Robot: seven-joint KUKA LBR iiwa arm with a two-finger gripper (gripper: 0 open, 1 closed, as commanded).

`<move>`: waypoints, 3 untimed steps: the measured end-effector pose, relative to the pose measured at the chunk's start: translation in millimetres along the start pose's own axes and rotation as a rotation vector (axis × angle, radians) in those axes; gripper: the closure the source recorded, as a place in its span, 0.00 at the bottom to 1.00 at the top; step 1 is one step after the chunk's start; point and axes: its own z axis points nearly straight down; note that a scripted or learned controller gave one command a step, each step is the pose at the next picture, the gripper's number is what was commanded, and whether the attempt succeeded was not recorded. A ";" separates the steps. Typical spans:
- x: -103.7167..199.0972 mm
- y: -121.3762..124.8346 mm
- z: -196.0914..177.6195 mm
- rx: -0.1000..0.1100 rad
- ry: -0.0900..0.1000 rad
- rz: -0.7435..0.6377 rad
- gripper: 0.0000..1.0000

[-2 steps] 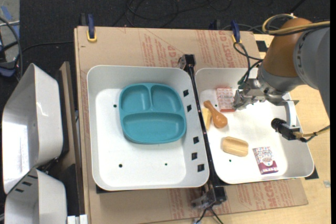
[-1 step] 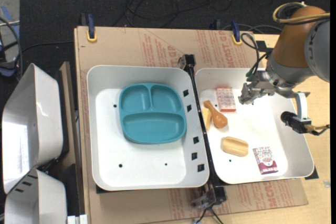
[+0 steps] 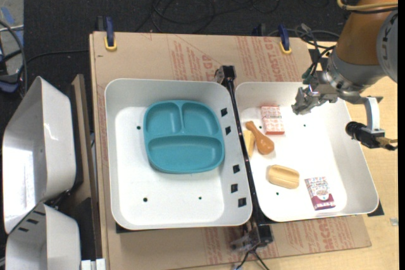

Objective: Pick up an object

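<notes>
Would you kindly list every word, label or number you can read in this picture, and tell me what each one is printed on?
Cardboard sheet under the bins: red printing, mirrored or upside down, not legible; no word can be quoted.
Small pink-and-white packet in the right bin: printing too small to read.
Small red-and-white packet near that bin's front: printing too blurred to read.
Teal divided tray in the left bin: no text visible.

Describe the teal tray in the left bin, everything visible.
The teal tray is a rounded-rectangle divided plate, plastic-looking, with two smaller compartments along its far side and one wide compartment nearer the camera. It lies flat and upright on the left bin's floor, roughly centred, slightly rotated. It holds nothing, and only the bin floor touches it.
</notes>
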 end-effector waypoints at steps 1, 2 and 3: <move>0.5 0.0 -64.1 0.000 -0.001 0.000 1.00; 47.1 -17.4 -49.3 0.009 0.003 -0.003 1.00; 102.1 -28.6 -39.1 0.010 0.003 -0.004 1.00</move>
